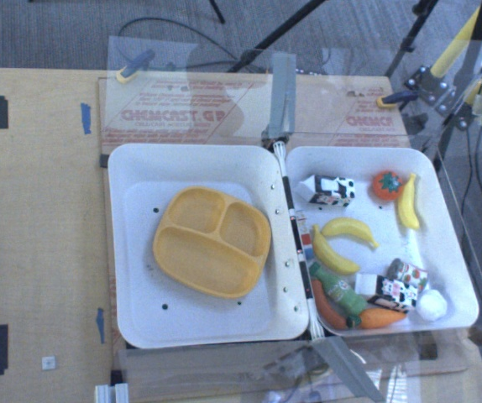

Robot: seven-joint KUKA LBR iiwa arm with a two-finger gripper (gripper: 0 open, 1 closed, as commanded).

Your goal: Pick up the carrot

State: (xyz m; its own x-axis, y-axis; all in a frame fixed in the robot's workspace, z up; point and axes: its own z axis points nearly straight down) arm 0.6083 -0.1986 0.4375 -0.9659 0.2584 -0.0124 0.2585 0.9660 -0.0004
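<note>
The carrot (381, 317) lies in the right bin (451, 225), low in the frame against the bin's bottom wall, just beside a green bottle (338, 290) and under a small black-and-white carton (395, 292). A white ball (432, 306) sits at the lower right corner. Higher up are two bananas (342, 242), a third banana (408, 201) beside a tomato (385, 185), and another cow-patterned carton (332, 191). The left bin (132, 225) holds a yellow divided plate (212, 241). The state of the gripper cannot be told here.
</note>
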